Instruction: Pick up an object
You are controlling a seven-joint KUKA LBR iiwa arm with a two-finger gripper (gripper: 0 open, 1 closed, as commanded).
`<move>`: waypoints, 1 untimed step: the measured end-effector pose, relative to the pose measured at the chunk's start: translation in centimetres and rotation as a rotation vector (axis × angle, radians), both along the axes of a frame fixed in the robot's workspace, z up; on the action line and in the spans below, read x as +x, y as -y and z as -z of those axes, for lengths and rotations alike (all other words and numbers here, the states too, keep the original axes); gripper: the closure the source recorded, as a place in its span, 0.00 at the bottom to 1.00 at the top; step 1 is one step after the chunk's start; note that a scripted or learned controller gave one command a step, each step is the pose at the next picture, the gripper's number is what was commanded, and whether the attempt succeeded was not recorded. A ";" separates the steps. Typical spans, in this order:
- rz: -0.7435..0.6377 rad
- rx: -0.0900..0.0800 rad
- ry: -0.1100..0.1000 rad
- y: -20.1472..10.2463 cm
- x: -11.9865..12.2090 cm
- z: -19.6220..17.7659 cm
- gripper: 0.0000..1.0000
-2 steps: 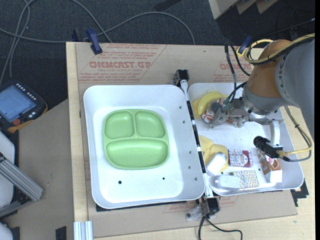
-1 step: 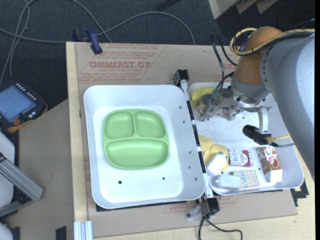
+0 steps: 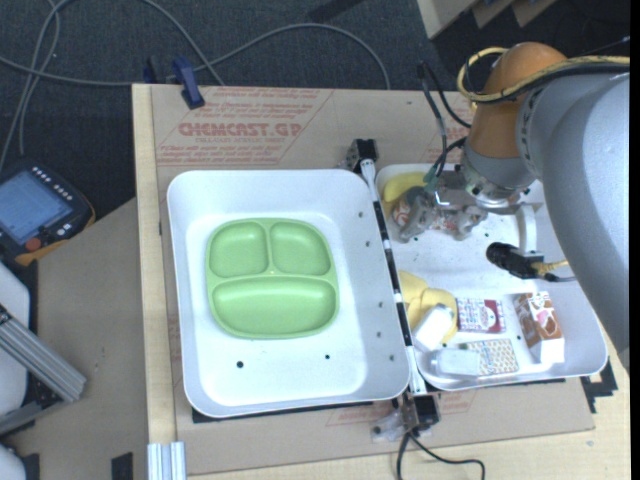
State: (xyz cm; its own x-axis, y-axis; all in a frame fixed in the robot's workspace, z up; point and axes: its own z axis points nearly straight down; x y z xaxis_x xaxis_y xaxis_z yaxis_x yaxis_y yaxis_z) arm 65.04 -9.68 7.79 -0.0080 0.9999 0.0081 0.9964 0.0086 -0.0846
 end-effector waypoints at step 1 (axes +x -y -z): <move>-0.001 0.006 0.002 1.0 0.1 0.1 0.00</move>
